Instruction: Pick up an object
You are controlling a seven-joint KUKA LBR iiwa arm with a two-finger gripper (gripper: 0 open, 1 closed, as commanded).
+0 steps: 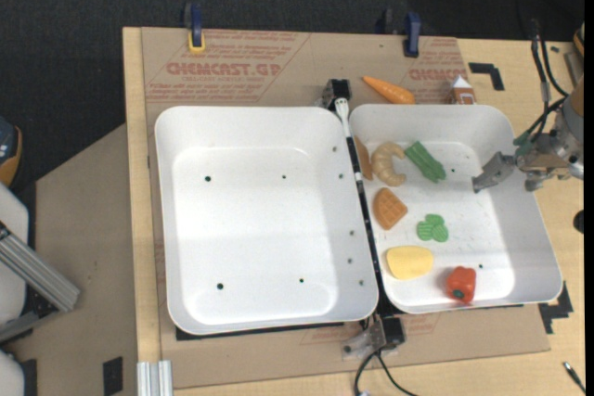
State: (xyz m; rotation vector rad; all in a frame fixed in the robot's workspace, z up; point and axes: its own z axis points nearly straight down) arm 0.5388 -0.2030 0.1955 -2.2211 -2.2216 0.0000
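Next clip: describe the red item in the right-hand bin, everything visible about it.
The red pepper is a small, glossy toy that looks like plastic, bright red with a bit of green at its lower end. It lies on the floor of the right bin, in the near corner by the front wall. The yellow piece sits just to its left, close but apparently not touching. The gripper is well away, near the bin's right wall. Finer surface detail is too small to tell.

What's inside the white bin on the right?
The right white bin holds toy food: a tan croissant, green pickle, orange waffle, green broccoli, yellow lump and red pepper. Nothing looks covered.
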